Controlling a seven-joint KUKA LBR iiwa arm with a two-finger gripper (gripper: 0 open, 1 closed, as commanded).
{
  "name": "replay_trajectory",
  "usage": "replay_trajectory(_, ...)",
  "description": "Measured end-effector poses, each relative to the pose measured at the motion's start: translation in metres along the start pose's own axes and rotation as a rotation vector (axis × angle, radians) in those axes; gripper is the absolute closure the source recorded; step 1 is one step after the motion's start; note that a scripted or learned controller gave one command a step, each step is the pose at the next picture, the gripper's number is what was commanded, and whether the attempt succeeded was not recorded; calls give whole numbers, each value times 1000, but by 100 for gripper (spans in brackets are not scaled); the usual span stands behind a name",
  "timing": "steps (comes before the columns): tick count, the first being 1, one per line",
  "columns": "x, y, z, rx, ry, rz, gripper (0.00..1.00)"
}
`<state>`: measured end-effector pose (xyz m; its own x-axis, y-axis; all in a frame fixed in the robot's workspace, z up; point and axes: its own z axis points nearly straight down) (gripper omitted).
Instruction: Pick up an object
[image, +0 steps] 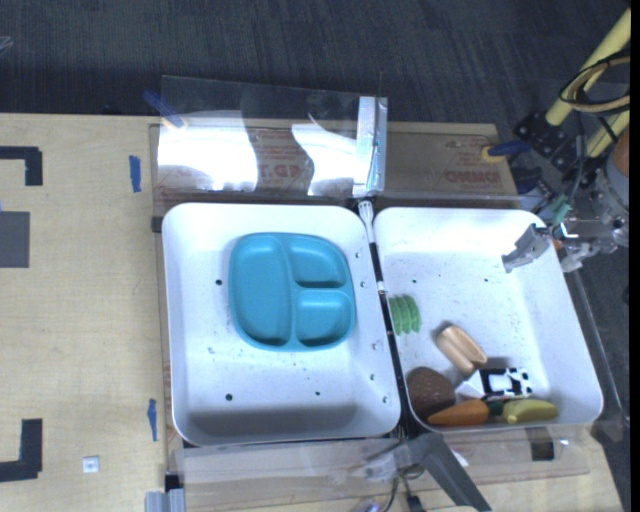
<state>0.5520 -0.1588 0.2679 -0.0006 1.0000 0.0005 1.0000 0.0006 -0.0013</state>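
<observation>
Your gripper (528, 250) sits high over the far right corner of the right bin (440, 228), and whether it is open or shut cannot be told from this angle; nothing shows in it.

Everything you could pick lies toward the near edge of that bin, down and to the left of the tool in the camera view. Nearest is the tan bread-like piece (460, 347), with its long axis running diagonally from upper left to lower right. Past it, packed against the near wall, are the brown rounded lump (430, 388), the orange carrot (459, 412), the yellow-green piece (529, 408) and the small black-and-white toy (503, 381). The green ridged item (405, 314) lies alone beside the divider.

The left bin (200, 240) holds 1 blue divided plate (292, 290), well apart from the tool.
</observation>
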Motion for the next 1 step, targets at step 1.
replay_trajectory(1, 36, 3, -55, -8, -3, -245, 0)
